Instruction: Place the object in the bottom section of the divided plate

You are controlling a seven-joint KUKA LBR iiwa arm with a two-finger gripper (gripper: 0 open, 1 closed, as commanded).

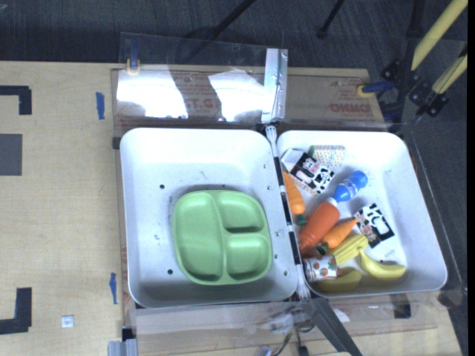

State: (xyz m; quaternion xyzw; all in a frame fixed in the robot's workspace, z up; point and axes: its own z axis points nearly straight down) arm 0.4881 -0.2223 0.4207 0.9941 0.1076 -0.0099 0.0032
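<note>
We cannot tell the gripper's state; probably pick the carrot (319,223) cleanly, then centre over the green divided plate (220,236).

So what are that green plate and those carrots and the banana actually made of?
The green divided plate looks like moulded plastic: one even colour, rounded ridges, a soft matte sheen. The carrots and banana look like toy food, probably plastic or rubber, with flat uniform colour and a slight gloss. The white bins seem smooth plastic or enamelled metal; I can't tell which.
</note>
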